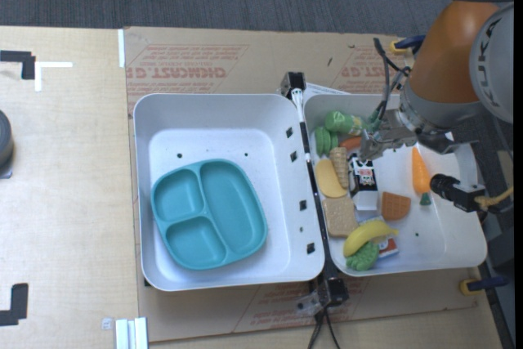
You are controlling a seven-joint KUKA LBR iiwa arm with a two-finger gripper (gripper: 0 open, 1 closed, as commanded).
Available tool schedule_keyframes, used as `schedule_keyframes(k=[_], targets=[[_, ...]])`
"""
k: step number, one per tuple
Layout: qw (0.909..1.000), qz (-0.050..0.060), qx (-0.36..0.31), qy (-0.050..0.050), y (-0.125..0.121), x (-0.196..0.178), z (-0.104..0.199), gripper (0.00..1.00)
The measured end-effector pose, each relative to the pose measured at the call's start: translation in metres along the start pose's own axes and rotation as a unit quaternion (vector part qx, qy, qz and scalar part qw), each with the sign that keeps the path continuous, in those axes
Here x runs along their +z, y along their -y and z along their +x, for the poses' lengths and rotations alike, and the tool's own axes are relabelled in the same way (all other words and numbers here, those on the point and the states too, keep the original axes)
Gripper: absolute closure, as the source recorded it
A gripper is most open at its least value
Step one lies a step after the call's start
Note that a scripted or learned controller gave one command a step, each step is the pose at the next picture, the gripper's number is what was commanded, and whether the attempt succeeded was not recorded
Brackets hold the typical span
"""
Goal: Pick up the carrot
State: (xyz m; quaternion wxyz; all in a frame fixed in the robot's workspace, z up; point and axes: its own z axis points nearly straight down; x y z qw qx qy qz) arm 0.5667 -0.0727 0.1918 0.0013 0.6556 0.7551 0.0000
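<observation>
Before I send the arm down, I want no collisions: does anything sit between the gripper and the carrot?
Nothing visible does. The carrot lies alone on bare bin floor in the right bin, just right of the gripper. The other food is piled left of and below the gripper, away from that path.

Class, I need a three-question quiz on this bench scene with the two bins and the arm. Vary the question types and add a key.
1. True or false: the teal divided plate lies in the left bin.
2. Which item lies nearest the camera in the right bin? A) carrot B) banana C) green vegetable
3. Fill in: the carrot's colour is ____.

Key: 1 true; 2 B; 3 orange.
</observation>
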Motion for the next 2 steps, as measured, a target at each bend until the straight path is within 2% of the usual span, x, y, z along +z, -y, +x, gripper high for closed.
schedule_keyframes(k=[1,2], targets=[[0.9908,-0.001,-0.135,0.002,0.01,-0.113,-0.074,1.0],[0.9926,0.001,-0.121,-0.001,0.041,0.054,-0.111,1.0]])
